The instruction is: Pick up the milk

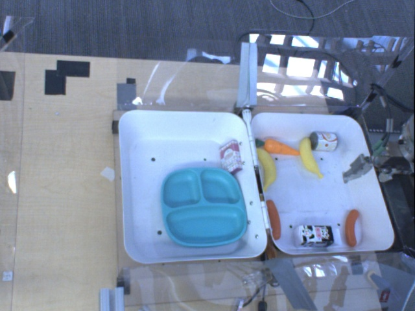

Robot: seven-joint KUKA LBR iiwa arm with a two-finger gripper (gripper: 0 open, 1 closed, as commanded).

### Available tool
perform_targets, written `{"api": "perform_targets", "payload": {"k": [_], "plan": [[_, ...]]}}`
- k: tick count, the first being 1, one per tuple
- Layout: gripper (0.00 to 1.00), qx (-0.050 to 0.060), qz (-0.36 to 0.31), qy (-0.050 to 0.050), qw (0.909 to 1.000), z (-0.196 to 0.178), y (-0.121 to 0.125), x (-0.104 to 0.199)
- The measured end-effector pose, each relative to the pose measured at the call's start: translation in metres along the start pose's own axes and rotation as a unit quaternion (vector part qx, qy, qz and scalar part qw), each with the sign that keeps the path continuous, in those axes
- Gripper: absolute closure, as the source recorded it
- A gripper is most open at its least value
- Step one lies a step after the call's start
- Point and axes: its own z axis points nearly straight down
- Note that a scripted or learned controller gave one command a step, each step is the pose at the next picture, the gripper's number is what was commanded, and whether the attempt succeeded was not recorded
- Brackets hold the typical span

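Carpet up top, pale wood tabletop (58,173) below, two white bins side by side on it. Left bin (139,173) carries a teal divided plate (204,206) and a small red-and-white packet (230,156) leaning near the divider wall. Right bin (373,193) has the clutter: carrot (282,147), two bananas (266,167) (311,158), a small can (324,140) on its side, two sausages (274,219) (352,227) and the milk (317,234).

My hand (358,167) sits at the right bin's right edge, over the rim, well apart from everything. It's a blurry grey shape; can't tell whether it's spread or pressed together. Nothing visibly in it.

Milk lies on its side near the front wall of the right bin, between the two sausages, touching neither as far as I can see. Small carton, white with black cow-style patches, long axis running left-right.

My read: approach not started. Items look scattered at random, not arranged. The carton's gaps to the sausages look wide enough for a top-down grasp across its short side. Front wall is close, so that's the collision risk.
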Motion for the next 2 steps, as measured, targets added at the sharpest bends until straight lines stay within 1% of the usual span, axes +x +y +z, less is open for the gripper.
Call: {"api": "perform_targets", "payload": {"k": [1,2], "plan": [[0.00,0.000,0.000,0.000,1.0000,0.000,0.000,0.000],[0.00,0.000,-0.154,0.000,0.9880,0.091,-0.018,-0.016]]}}
